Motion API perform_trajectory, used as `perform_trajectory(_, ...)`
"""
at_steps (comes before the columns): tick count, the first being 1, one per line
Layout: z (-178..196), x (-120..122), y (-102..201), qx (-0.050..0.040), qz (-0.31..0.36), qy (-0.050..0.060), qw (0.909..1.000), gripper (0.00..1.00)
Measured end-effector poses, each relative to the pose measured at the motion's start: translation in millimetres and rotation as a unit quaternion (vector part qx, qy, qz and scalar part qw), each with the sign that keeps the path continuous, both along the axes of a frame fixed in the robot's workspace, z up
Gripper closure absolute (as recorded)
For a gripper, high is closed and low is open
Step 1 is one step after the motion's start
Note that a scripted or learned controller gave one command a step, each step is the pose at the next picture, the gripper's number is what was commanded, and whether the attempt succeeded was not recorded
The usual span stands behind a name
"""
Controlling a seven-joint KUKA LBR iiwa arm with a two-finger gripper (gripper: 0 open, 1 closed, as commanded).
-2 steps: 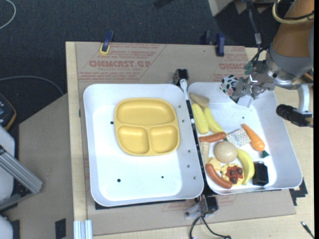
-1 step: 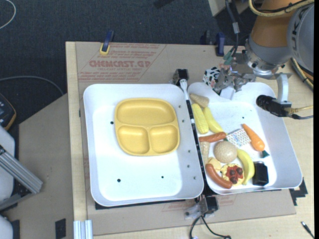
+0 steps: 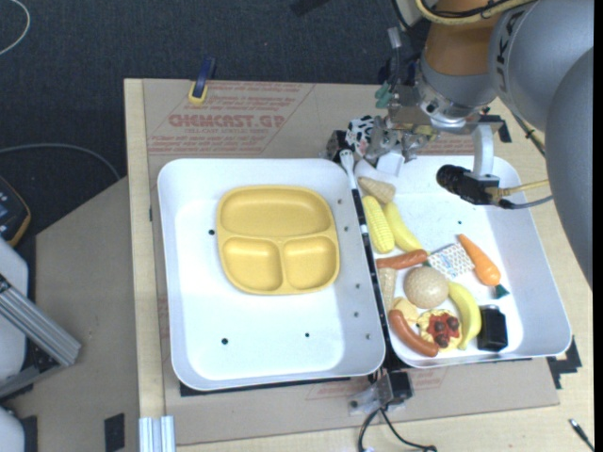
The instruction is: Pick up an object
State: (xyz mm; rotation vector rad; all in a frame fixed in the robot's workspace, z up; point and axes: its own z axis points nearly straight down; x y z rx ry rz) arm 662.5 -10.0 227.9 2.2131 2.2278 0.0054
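1. Two white bins sit side by side on the bench; the left bin (image 3: 188,281) holds a yellow divided tray (image 3: 278,238) with bare white floor all around it, widest along the near and left edges.
2. The right bin (image 3: 537,281) is crowded along its left and near sides, while its far-right floor lies mostly open.
3. The gripper (image 3: 388,149) hangs at the right bin's far-left corner, just over the rim where the two bins meet. Whether the claw is spread or closed cannot be told, as it merges with the clutter there.
4. Just below it lie a pale corn cob (image 3: 376,188), a yellow corn cob (image 3: 379,224) and a banana (image 3: 405,231), packed close along the left wall.
5. Mid-bin lie a sausage (image 3: 402,260), a carrot (image 3: 480,261) and a round beige ball (image 3: 426,288).
6. Near the front edge lie a second banana (image 3: 466,311), a hot dog (image 3: 413,332) and a black block (image 3: 492,329).
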Motion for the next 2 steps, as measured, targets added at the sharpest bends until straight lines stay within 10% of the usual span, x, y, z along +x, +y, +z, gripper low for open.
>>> perform_trajectory(2, -10, 0, 3, -0.0012, -0.004, 0.002, 1.0000, 1.00)
